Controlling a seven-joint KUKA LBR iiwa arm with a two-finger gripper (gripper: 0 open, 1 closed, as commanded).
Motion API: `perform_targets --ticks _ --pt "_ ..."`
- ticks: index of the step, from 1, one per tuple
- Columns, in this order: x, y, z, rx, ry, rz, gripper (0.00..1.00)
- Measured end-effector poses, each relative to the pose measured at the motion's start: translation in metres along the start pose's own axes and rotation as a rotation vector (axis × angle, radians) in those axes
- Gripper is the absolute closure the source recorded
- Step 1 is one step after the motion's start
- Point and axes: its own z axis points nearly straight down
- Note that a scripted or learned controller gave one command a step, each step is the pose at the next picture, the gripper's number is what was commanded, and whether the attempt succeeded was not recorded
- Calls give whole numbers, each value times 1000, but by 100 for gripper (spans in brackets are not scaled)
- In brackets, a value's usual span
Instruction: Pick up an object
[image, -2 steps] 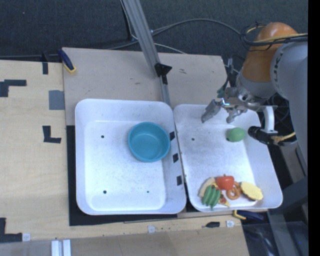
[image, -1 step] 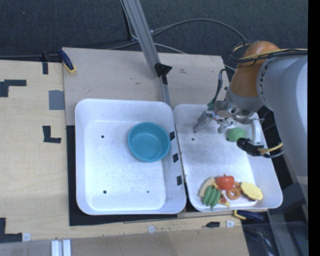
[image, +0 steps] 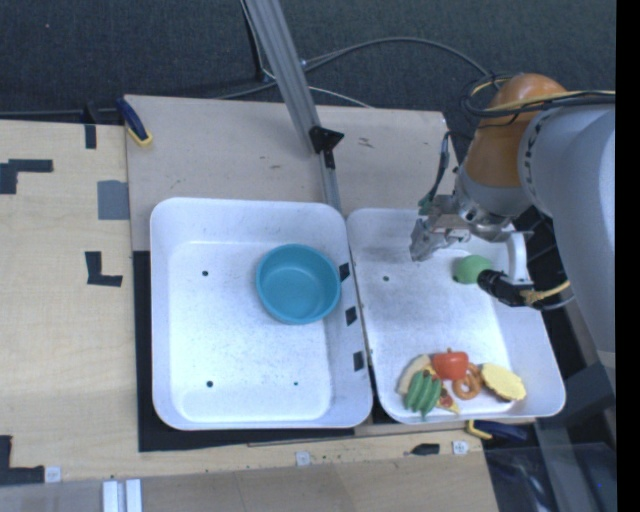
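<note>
Nearest you, in the front corner of the right bin (image: 520, 330), a heap of small toys lies against the rim: a green piece (image: 423, 391), a red piece (image: 452, 364), an orange ring (image: 467, 383) and a yellow piece (image: 503, 382), all touching or just beside one another. To their left, the left bin (image: 190, 330) holds a blue bowl (image: 298, 283), upright, toward its back right part. Farther back in the right bin you see a green ball (image: 469, 269) near the right rim, apart from the heap. Just left of that ball the end effector (image: 428, 243) hangs over the bin's back part; you cannot tell how wide its tips stand, and nothing shows between them. Behind it, a yellow-and-blue clamp (image: 134, 121) sits at the counter's (image: 220, 150) far left corner.
</note>
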Motion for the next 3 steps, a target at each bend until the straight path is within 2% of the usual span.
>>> perform_targets --ticks 1,2,3 --pt "-3 10 -52 -5 0 1 100" --pt "-3 11 -85 -3 0 1 100" --pt "40 -6 -79 0 1 -2 100"
